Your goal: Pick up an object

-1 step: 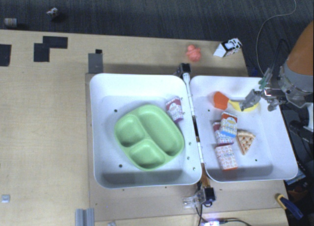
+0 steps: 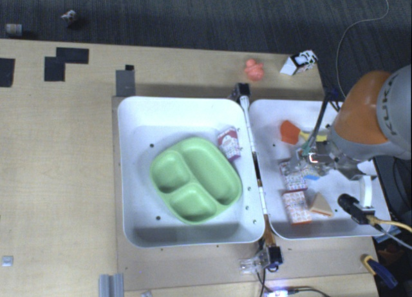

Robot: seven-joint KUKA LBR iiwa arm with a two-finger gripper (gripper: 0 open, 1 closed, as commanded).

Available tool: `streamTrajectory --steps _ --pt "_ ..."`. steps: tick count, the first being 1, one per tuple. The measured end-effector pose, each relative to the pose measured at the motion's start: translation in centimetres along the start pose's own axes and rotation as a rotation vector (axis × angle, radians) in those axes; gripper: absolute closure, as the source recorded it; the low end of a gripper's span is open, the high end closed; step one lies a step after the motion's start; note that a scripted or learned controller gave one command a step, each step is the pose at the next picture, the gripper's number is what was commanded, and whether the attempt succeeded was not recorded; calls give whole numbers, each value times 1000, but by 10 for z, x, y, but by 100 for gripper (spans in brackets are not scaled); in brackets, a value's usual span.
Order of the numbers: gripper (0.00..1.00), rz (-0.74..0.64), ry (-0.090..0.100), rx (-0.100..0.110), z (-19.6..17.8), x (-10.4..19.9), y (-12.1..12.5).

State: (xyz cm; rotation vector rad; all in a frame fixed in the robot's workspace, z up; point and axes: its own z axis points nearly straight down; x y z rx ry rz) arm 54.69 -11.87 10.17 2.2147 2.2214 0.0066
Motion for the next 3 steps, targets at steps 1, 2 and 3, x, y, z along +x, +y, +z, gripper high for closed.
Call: streamTrajectory --steps 1,2,3 --pt "0 1 -1 -3 14 28 -12" --pt "100 0 -2 -10 3 28 -10" --pt "100 -1 1 3 -84 93 -58"
